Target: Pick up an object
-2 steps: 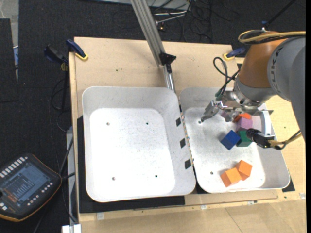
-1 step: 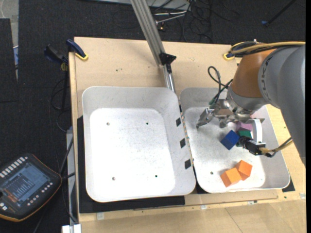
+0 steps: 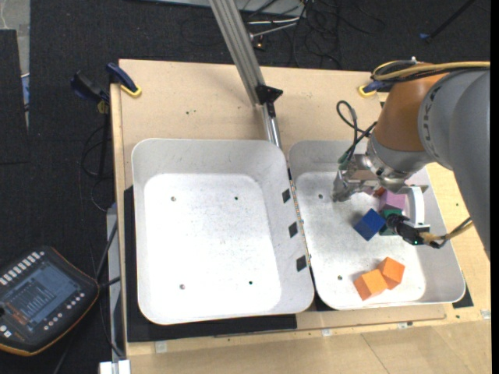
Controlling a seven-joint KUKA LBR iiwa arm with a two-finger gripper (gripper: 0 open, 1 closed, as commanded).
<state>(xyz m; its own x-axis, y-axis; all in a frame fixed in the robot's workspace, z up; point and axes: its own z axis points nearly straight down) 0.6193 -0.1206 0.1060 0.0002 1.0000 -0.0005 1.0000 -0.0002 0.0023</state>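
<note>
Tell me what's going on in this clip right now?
The grey arm reaches in over the right bin, with its gripper low near the bin's far side. A blue block lies just beside it, a pink block is partly hidden under the wrist, and two orange blocks sit nearer the front. Nothing looks lifted yet. The left bin sits alongside.

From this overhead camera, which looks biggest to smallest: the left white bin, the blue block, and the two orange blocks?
1. Left white bin, by far the largest.
2. Blue block and the two orange blocks: all look about alike, so I would not rank them.
</note>
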